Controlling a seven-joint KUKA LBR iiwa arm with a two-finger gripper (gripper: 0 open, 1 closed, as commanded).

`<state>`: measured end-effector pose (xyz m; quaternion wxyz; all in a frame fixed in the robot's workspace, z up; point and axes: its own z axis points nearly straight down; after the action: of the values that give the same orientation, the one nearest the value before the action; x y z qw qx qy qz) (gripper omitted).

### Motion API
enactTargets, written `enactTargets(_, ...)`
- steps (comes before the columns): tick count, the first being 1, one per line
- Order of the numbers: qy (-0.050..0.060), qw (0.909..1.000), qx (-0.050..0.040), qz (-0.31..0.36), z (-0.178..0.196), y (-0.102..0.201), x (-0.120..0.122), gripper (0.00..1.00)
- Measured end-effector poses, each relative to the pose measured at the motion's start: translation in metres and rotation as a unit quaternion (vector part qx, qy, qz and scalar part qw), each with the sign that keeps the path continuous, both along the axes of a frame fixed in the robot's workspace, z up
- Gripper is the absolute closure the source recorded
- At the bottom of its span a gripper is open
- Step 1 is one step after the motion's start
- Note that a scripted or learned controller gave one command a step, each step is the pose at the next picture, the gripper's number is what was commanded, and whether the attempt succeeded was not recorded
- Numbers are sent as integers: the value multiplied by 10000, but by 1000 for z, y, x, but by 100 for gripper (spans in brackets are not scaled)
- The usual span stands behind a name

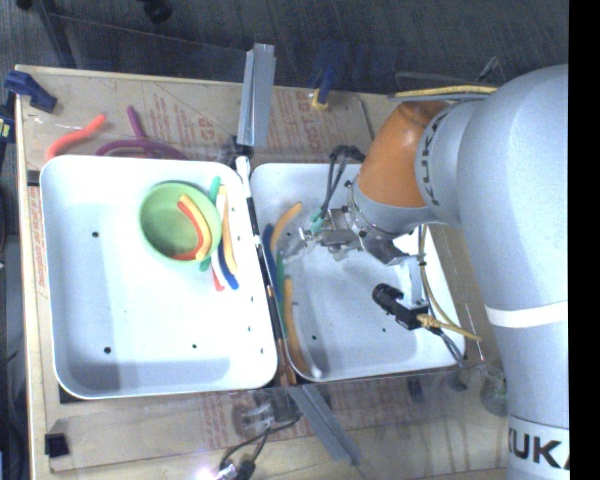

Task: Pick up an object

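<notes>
The big grey arm [520, 268] looms closest, reaching over the right bin [350, 353], its pincer [305, 240] down near that bin's left wall among a few thin sticks [280, 230]. Whether it grips anything I cannot tell. In the left bin [120, 348] sits a green bowl [172, 220] with coloured sticks [220, 243] draped across it.
</notes>
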<state>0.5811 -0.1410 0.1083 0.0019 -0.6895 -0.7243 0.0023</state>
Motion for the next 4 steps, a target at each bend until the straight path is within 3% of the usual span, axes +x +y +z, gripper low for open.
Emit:
enactTargets(1,-24,9999,9,101,36,0,49,0)
enactTargets(2,-48,9991,-73,404,-13,30,76,0)
enactTargets(3,-47,9990,-34,443,-3,35,77,100)
enactTargets(4,-50,9990,-61,435,-2,31,77,0)
